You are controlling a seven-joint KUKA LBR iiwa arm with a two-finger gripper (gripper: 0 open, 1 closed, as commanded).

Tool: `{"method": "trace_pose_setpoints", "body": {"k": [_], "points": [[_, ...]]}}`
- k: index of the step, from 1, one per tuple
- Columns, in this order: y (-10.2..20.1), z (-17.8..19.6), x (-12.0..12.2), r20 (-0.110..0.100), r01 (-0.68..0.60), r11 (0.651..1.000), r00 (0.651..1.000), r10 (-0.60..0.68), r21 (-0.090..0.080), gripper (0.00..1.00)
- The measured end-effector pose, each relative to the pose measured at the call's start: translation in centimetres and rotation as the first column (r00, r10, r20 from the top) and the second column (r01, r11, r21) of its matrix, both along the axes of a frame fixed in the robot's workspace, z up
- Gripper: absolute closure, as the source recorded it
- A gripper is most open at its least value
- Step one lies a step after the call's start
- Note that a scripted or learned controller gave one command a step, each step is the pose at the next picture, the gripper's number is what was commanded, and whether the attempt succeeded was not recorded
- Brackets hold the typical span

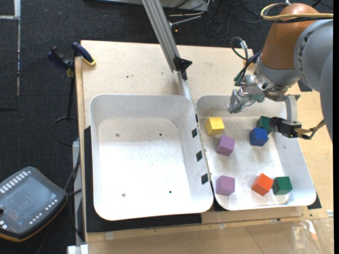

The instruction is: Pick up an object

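The end effector (236, 106) was seen over the upper part of the right bin (296, 157), at about one o'clock from the yellow block (215, 125) and apart from it. Whether anything was gripped could not be told from the blurred tip.

Within the right bin, taken from its centre, the yellow block was placed at ten o'clock, a purple block (225, 145) near nine, a blue block (258, 136) at twelve, and a second purple block (225, 185) at seven. An orange block (262, 184) and a green block (282, 185) were found touching at five o'clock. The left bin (100, 142) was set alongside on the counter (132, 67).
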State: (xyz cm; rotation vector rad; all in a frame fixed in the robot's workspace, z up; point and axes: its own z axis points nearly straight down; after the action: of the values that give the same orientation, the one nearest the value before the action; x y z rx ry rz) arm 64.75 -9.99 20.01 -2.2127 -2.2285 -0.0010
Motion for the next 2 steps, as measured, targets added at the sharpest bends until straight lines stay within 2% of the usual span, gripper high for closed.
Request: {"method": "trace_pose_setpoints", "body": {"k": [2], "points": [[10.1,1.9,-4.8,-0.001,-0.001,1.0,1.0,0.001,0.001,1.0]]}}
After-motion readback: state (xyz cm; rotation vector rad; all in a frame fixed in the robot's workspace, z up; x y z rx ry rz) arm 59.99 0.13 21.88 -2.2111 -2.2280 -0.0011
